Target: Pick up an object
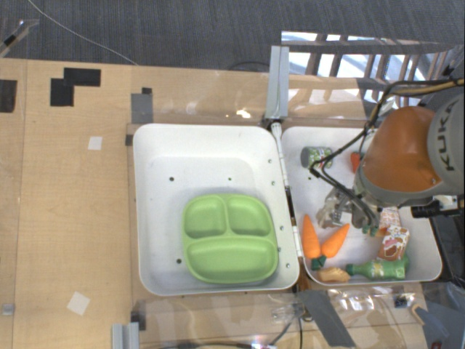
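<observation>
The hand (341,213) (open or closed, I cannot tell) hangs just above the two orange plastic carrots (323,242), so lower straight and centre on one

A pale wooden bench (65,217) fills the frame's lower left and centre. Two shallow white bins sit on it side by side: the left bin (156,158) at centre, the right bin (298,173) at right. Black patches (73,84) mark its upper left.
</observation>
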Controlling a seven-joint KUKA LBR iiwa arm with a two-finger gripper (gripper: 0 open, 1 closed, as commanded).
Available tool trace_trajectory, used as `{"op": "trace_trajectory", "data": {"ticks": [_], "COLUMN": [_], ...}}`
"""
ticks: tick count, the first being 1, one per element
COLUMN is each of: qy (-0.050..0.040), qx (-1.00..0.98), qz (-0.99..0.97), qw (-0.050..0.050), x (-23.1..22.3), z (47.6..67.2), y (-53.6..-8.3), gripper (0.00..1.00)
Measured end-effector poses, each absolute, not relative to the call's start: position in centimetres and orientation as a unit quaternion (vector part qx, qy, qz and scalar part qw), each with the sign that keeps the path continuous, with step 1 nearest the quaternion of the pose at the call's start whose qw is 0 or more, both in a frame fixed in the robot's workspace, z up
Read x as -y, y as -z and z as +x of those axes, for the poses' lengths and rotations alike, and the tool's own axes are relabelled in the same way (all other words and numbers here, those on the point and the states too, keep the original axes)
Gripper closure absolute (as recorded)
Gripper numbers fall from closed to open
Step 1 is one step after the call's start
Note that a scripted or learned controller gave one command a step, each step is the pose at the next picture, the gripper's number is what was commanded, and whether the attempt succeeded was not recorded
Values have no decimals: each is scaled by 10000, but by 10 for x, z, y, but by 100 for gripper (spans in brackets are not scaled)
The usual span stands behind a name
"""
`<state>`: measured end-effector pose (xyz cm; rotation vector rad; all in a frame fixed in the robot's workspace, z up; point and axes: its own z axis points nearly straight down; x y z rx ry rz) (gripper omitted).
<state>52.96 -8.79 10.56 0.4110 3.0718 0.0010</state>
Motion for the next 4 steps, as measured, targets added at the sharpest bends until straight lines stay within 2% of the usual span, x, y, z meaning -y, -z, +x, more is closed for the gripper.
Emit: {"op": "trace_trajectory", "data": {"ticks": [1, 2, 3, 4], "qy": [-20, -10, -8, 4], "qx": [-9922, -9934, -9861, -9960], "qz": [1242, 1147, 1661, 894], "qw": [125, 74, 85, 24], "x": [38, 35, 57, 124], "z": [523, 601, 645, 653], "y": [-240, -294, -374, -297], "gripper": [100, 100, 100, 100]}}
